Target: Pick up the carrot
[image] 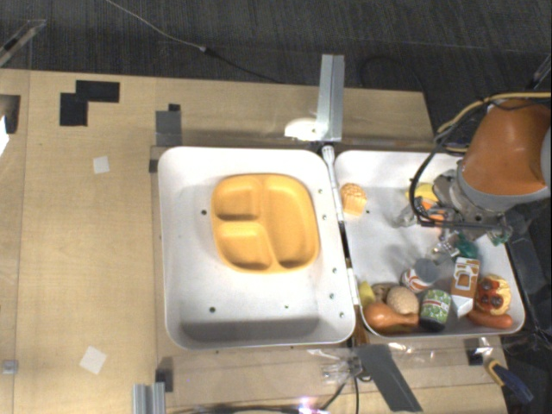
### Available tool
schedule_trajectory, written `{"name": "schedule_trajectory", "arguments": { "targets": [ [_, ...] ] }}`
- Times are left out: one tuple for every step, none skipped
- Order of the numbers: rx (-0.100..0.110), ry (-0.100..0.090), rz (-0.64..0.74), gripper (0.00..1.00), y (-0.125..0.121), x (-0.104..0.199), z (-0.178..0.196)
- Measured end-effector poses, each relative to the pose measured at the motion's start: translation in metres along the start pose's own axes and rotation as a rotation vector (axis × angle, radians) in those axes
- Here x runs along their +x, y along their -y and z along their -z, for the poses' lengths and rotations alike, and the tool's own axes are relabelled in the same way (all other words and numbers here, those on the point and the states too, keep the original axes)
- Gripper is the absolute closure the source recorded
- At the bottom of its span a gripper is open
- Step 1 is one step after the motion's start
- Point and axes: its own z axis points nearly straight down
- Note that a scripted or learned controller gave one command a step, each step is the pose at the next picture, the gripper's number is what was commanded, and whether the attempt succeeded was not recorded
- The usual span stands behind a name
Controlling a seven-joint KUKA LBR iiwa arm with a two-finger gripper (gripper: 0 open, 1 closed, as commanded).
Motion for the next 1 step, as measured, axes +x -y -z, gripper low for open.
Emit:
{"name": "schedule_trajectory", "arguments": {
  "targets": [
    [0.001, -0.001, -0.166, 0.00, -0.0092, -0.0033, 0.0002]
  ]
}}
